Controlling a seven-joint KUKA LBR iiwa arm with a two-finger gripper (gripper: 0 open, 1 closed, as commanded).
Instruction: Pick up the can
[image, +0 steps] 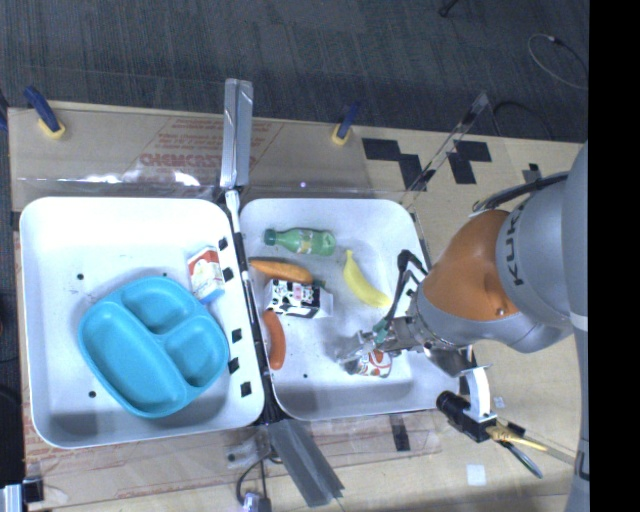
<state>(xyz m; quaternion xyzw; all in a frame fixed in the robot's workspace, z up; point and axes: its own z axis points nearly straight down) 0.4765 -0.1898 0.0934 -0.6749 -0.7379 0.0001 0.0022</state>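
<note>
A small red and white can (380, 366) lies on its side near the front of the right bin (330, 405). My gripper (364, 349) is low over the can, at its left end, and it hides part of the can. The grey arm with its orange band (470, 285) comes in from the right, over the bin's right wall. I see no gap between the can and the bin floor.
The right bin also holds a green bottle (300, 240), a banana (363, 282), a black and white carton (295, 297) and two sausages (281, 269) (275, 340). In the left bin (50, 240) are a blue divided plate (152, 345) and a red and white carton (205, 272).
</note>
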